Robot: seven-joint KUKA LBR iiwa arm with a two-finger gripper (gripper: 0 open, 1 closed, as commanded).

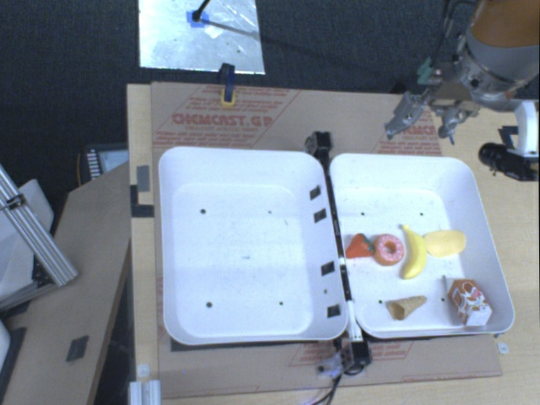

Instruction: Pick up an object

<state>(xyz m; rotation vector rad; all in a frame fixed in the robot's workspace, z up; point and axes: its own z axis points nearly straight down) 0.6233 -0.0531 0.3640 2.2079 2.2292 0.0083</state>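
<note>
Looking across the counter (253, 112), you see 2 white bins; the right bin (396, 175) holds a banana (413, 254), a donut (389, 249) and a small carton (469, 302). Your tool (424, 121) hangs open above the counter's far right edge, gripping nothing.

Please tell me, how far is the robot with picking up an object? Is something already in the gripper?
Nothing looks done yet. The gripper is open, holds nothing and hangs above the far edge of the right bin. The donut, banana, lemon, cone, carton and red piece all lie in that bin. Left to do: descend, grasp one, lift it.
</note>
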